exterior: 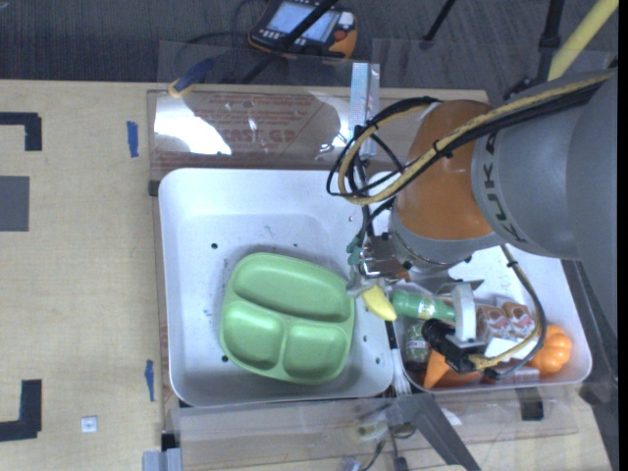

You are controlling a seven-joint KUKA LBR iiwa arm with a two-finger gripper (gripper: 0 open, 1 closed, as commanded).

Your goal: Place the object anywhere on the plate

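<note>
One green plate (288, 314) with three compartments sits in the left bin (196, 224), tilted, pushed toward that bin's near-right corner; its right rim is just beside the divider between the bins. Open white floor on the plate's far side and left, a wide band along the left bin's far edge and left wall; near edge has only a thin strip free. The arm (530, 165) comes in from the counter's right edge, its orange band over the far part of the right bin (579, 361), covering most of it. The claw (365, 263) sits low at the divider, just past the plate's right rim; can't tell whether its fingers are apart or together, cabling and wrist block them. One yellow object (379, 303), banana-like, lies right at the divider, below the claw and touching or nearly touching the plate's right edge; can't tell if it is gripped. Right bin clutter, counted: one green bottle-like item (424, 308), one orange ball (552, 351) at the near-right corner, one orange carrot-like piece (444, 369), one printed packet (500, 318). Little free room there. One handheld pendant (299, 23) lies beyond the counter's far edge.
</note>
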